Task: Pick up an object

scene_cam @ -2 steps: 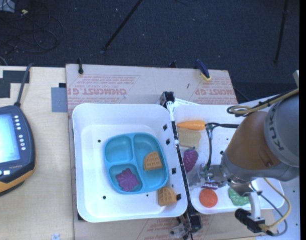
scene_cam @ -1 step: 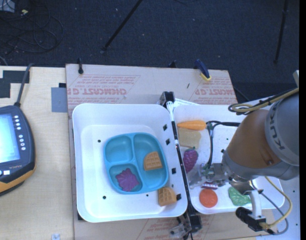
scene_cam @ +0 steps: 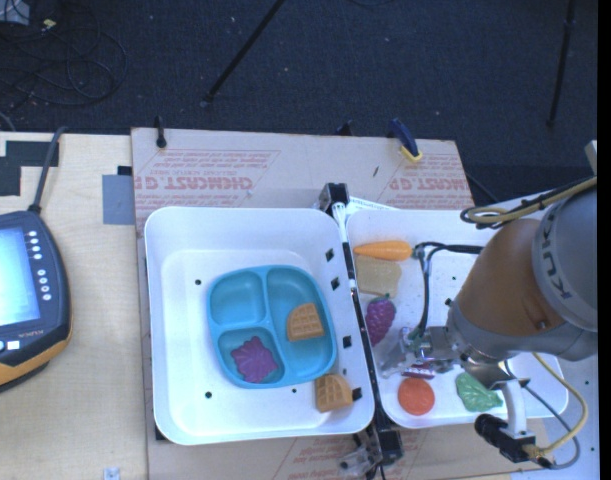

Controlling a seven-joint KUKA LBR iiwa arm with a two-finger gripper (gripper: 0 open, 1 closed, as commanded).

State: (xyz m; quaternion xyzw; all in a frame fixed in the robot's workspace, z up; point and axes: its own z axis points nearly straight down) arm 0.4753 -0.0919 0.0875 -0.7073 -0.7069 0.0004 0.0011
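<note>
While bent low, arm hangs claw over right bin.

My arm comes in from the right, bulky grey body up top with the orange band below it, wrapping the section above the wrist. It's bent down and leaning left. My tool sits low at the end of it, metal parts pointing left. Cables loop over the arm and trail beneath it. I can't make out the tool's fingertips from here.
</note>
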